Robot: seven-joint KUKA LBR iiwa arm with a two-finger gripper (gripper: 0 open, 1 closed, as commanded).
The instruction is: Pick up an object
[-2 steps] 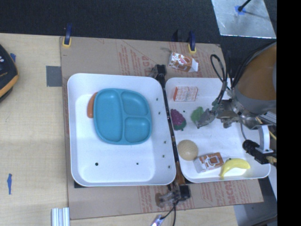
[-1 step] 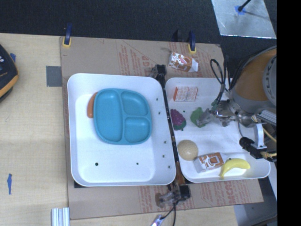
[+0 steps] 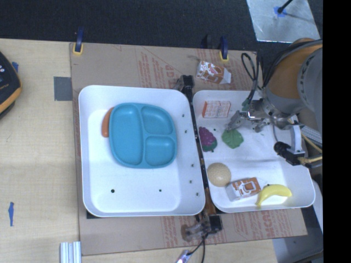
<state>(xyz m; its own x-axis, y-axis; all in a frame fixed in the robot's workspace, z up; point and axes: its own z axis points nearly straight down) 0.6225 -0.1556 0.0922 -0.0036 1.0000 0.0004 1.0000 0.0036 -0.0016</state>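
Our tool (image 3: 239, 120) sits low in the right bin (image 3: 249, 151), its metal fingers reaching toward the green leafy toy (image 3: 232, 138) just below; we cannot tell how they are set, and nothing is visibly between them. We judge this to be the approach step, with no object yet picked; the next move calls for centring over one item and lowering cleanly without nudging neighbours. Going left to right: the left bin (image 3: 98, 193) holds a blue divided plate (image 3: 143, 135), with an orange item (image 3: 105, 124) tucked beside its left edge. The right bin holds a purple grape bunch (image 3: 207, 138) near its left wall, a small red-and-white box (image 3: 216, 109) toward the back, then the green leafy toy, a tan round ball (image 3: 219, 174), a brown carton (image 3: 244, 188) and a yellow banana (image 3: 273, 193) at the front. A snack packet (image 3: 213, 72) lies on the surface behind the bins.
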